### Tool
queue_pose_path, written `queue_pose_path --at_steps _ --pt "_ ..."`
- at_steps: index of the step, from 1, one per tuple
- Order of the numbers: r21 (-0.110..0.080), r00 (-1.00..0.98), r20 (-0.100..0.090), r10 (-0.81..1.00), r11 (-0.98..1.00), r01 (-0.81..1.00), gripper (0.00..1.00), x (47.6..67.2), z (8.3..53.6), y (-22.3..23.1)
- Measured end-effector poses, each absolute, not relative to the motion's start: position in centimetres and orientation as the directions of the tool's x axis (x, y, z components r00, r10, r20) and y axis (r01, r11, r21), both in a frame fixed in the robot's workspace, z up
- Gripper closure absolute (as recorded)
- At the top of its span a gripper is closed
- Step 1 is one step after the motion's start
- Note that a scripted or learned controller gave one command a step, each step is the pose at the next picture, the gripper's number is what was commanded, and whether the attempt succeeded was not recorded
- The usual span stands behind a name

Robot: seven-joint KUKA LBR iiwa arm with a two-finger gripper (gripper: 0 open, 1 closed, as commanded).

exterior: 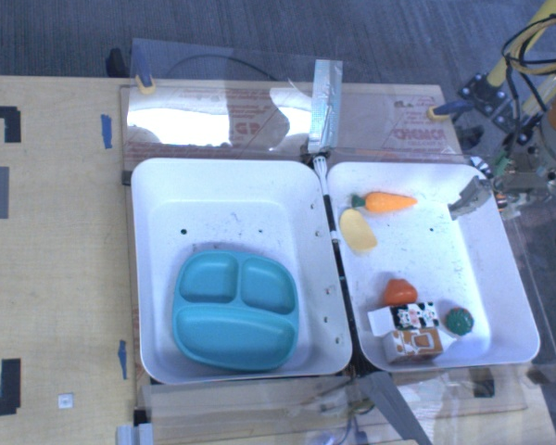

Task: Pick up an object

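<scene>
While lettering blurs, pincer [465, 202] overhangs carrot [389, 202].

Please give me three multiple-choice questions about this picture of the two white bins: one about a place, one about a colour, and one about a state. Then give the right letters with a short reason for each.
1. Where is the blue divided tray?
A. in the left bin
B. in the right bin
C. on the wooden bench

2. What colour is the small ball in the right bin?
A. red
B. green
C. yellow

3. How does the toy carrot lie?
A. standing upright
B. on its side on the bin floor
C. on top of the blue tray

Answers: 1 A, the tray rests inside the left bin. 2 B, the ball is dark green. 3 B, the carrot lies flat near the right bin's far edge.
</scene>
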State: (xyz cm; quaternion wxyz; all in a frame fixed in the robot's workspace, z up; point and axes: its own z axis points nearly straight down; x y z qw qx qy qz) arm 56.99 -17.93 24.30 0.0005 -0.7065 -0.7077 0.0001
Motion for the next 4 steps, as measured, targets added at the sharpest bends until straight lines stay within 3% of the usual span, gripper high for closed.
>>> queue_pose_path --at_steps 1,2,3,4 --pt "0.002 -0.004 -0.001 1.000 0.004 1.000 1.00 57.1 25.4 -17.9" --pt "0.014 -0.006 -0.006 1.000 0.006 1.000 1.00 50.7 39.7 -20.6" --pt "-0.003 0.155 0.001 0.988 -0.155 0.988 1.00 48.0 35.2 -20.0" --pt "0.005 -0.039 -0.002 0.999 0.039 0.999 1.00 48.1 43.0 -15.9"
